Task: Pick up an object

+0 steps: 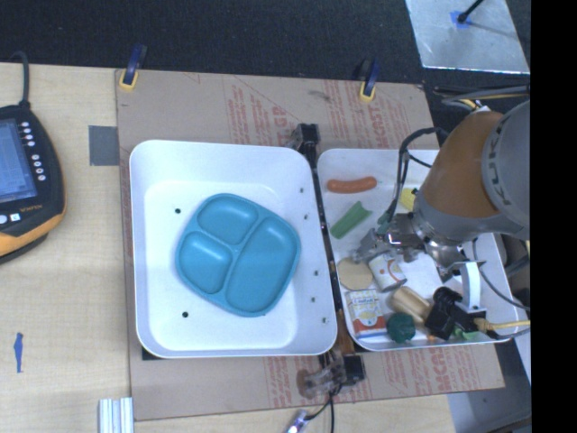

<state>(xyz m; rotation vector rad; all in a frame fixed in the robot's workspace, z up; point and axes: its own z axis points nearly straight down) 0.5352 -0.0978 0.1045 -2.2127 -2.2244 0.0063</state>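
Arm [469, 183] over right bin [356, 162] clutter

even, fairly bright overhead light, soft shadows, slightly grainy and soft throughout.

1. The cardboard sheet [270, 97] under the two bins carries red printed lettering in strips along its far edge, beside its left edge and along its near edge; the print is too small and faint to read.
2. The small packet [364, 307] in the right bin [361, 165], near that bin's near-left corner, bears a reddish printed label; no word on it can be made out.
3. The handheld control pendant [22, 179] at the bench's left edge shows a lit screen and a column of buttons; nothing on them is legible.
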